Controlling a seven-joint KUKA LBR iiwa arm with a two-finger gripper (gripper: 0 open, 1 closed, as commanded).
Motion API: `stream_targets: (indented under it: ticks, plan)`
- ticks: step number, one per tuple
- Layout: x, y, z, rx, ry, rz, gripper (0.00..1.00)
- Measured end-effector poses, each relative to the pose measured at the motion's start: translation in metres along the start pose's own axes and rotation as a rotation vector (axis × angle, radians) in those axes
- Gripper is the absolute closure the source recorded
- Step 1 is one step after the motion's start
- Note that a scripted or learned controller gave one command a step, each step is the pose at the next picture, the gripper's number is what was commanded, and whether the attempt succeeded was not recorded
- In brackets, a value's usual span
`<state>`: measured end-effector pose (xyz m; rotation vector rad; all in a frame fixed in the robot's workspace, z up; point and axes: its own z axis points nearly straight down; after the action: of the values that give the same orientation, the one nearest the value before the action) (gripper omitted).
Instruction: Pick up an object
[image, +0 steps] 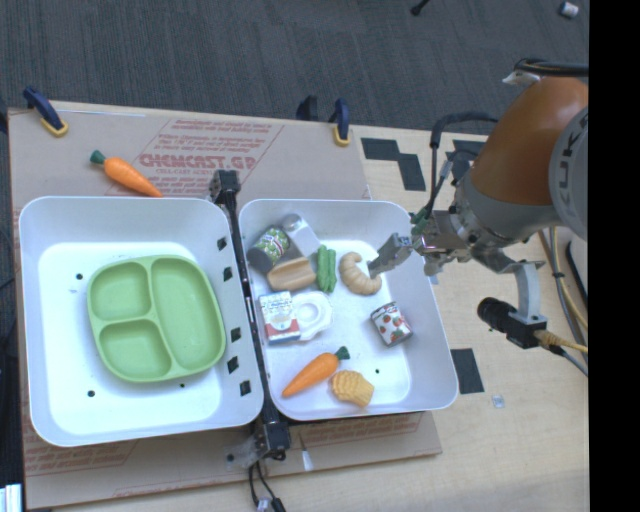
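A glossy green three-compartment plate (155, 317) lies in the left bin (40, 400). At frame centre the right bin (435, 370) holds small plastic foods: a carrot (313, 372), a curved croissant (359, 273). The tool (392, 254) hovers just right of the croissant; I cannot tell how far open it is.

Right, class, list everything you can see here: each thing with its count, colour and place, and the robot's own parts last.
bins: two, white, side by side on the bench
divided plate: one, green, left bin
carrots: two, orange; one right bin front, one on cardboard behind left bin
croissant: one, tan, right bin, beside the hand
bread roll: one, brown, right bin
green pod: one, right bin
can: one, red and white, right bin
waffle piece: one, yellow, right bin front
arm: one, grey and orange, right
hand: one, grey, over right bin
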<state>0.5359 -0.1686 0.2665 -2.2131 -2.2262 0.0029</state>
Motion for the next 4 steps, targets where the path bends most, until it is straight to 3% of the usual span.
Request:
stream_targets:
  ticks: [1,2,3,4]
  plan:
    - [0.045,-0.03,0.163,0.003,0.001,-0.001,0.0]
    - [0.045,-0.029,0.152,0.001,0.0,-0.007,1.0]
    - [0.045,-0.028,0.142,0.001,-0.001,-0.012,1.0]
    - [0.028,0.022,0.062,-0.003,-0.001,0.0,1.0]
